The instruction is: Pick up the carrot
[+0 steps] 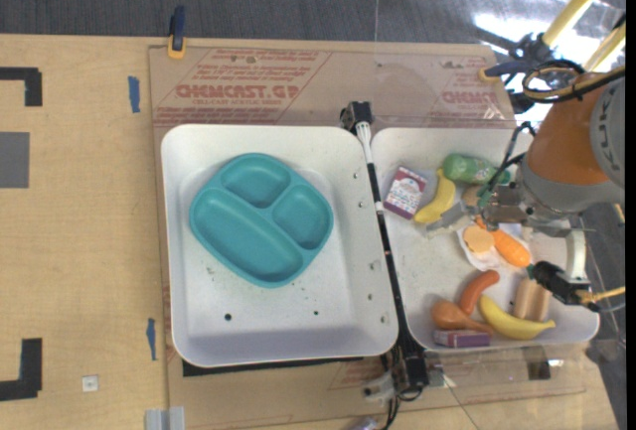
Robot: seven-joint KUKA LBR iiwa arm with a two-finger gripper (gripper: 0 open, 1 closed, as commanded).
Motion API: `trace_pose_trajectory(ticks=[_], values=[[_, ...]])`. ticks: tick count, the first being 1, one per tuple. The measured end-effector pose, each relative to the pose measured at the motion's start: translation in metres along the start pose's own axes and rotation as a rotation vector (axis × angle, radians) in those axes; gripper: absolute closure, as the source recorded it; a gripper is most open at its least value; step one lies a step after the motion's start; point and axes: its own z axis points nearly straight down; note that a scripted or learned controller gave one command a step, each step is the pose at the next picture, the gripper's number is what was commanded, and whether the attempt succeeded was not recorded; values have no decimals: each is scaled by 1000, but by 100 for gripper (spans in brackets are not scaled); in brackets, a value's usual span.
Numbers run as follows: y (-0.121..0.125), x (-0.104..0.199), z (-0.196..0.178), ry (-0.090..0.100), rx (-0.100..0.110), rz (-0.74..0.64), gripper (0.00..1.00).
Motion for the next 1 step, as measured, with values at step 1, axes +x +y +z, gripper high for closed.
trace_pose_trajectory(ticks=[1], values=[[3, -2, -12, -9, -10, 2, 100]])
